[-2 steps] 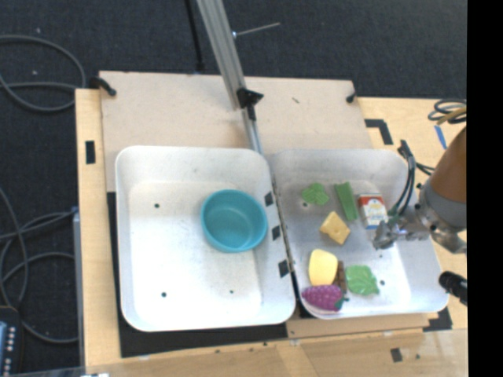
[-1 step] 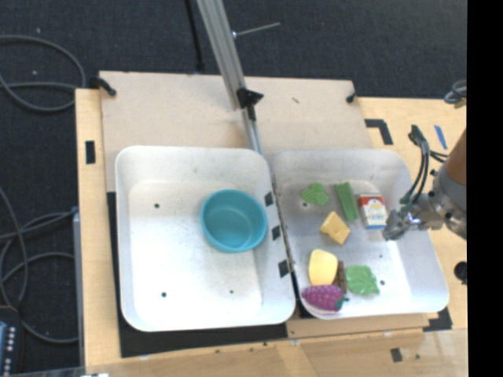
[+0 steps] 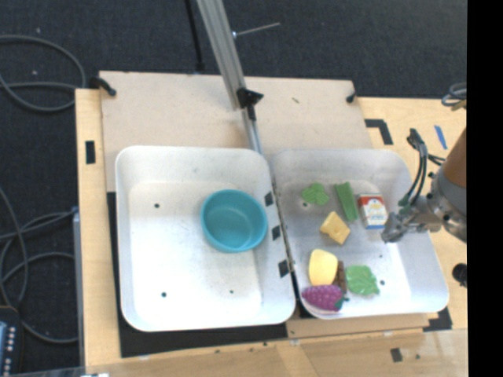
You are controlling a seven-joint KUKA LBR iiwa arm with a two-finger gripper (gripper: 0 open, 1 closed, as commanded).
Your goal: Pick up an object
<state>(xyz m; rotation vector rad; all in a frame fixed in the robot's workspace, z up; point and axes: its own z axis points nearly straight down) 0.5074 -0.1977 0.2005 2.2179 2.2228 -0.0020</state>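
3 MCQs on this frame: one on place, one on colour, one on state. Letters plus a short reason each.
1. Where is the bowl?
A. left bin
B. right bin
C. on the bench outside the bins

2. What colour is the bowl?
A. red
B. teal blue
C. yellow

3. How does the end effector stand relative to the red and white carton?
A. far off, over the left bin
B. right beside it, at the carton's right
C. outside both bins

Key: 1 A, it sits alone on the left bin floor. 2 B, plainly teal blue. 3 B, its tip is low in the right bin, next to the carton.
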